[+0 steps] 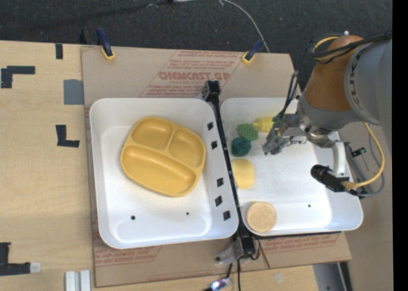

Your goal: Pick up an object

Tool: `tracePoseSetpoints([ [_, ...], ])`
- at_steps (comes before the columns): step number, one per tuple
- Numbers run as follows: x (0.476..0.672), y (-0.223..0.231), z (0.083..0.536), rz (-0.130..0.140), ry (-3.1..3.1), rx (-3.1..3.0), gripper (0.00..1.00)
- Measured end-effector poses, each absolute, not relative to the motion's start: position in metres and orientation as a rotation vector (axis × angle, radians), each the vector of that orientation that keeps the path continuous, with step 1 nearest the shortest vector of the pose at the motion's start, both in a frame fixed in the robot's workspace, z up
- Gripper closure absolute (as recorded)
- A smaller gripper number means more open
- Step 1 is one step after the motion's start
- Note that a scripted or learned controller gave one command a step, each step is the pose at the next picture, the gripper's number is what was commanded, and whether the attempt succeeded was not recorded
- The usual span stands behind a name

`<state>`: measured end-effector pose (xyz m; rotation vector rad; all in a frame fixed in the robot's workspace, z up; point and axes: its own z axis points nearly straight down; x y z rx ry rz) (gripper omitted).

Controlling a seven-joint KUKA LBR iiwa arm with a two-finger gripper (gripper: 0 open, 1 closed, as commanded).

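gripper (275,144) hovering over right bin (319,216), can't tell its state; green toy (241,147) looking light, soft — pinching across its middle

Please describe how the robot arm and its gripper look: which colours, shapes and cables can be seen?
The arm is thick, rounded and grey, with a broad orange band above the wrist. Yellow cable loops run over the top of the band and beside a black part low on the right. The gripper is small, of grey metal with dark parts. Thin dark cables hang along the wrist.

glossy yellow plastic plate (164,156), smooth white bins (105,175), matt cardboard sheet (185,73).
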<state>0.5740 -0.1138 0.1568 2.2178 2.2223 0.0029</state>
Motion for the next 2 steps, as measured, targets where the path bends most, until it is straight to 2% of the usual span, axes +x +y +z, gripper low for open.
tracePoseSetpoints([
  [1, 0.571, -0.109, 0.201, 0.003, 2.222, 2.217, 1.0],
  [2, 0.577, -0.117, 0.249, 0.003, 2.22, 2.218, 1.0],
])
